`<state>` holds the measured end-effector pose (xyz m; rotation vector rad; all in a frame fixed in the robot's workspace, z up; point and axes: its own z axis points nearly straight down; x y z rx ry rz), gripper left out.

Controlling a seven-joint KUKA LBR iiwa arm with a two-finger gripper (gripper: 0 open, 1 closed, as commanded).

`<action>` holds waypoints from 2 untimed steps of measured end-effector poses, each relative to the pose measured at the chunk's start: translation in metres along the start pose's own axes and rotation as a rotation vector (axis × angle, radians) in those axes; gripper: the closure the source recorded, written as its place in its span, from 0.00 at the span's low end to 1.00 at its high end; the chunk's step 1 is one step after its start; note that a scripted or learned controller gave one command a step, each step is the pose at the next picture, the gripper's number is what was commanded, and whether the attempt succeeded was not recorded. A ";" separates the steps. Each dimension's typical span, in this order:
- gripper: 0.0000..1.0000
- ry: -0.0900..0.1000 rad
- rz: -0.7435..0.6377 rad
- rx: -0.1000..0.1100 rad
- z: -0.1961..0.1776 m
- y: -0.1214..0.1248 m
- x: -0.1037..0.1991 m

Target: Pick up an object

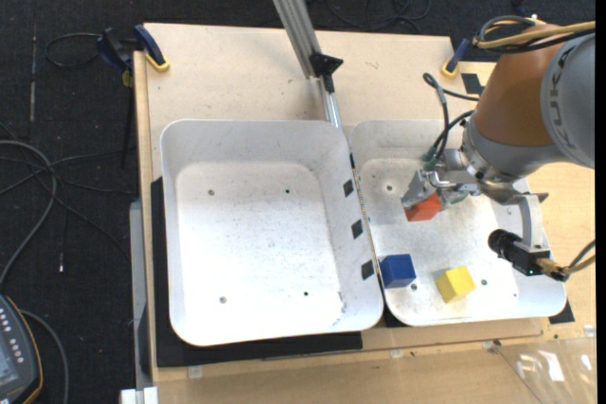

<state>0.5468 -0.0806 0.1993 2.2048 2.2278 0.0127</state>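
Camera view: the bench (pixel 246 71) carries two white bins side by side. The left bin (pixel 180 232) takes up most of the bench's middle, and the right bin (pixel 530 303) sits against the bench's right side. The arm (pixel 530 109) comes in over the right bin's far right corner. The gripper (pixel 431 189) hangs over the far half of that bin, and an orange-red block (pixel 423 208) sits right at its tip. The fingers appear to be grasping this block, though the close overlap makes it hard to say whether the block is pinched or merely under them.

A blue cube (pixel 397 270) lies by the right bin's near left corner, against the wall shared with the left bin. A yellow block (pixel 455 284) lies just beside it, along the near edge.

By my reading, the step in hand is the grasp or the start of the lift on the orange-red block. The next move calls for a straight rise, so that the block comes clear of the bin floor.
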 end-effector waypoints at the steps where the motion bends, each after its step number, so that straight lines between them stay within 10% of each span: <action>1: 1.00 0.002 0.001 0.011 0.005 0.008 0.068; 2: 1.00 0.002 0.000 0.009 0.005 0.033 0.140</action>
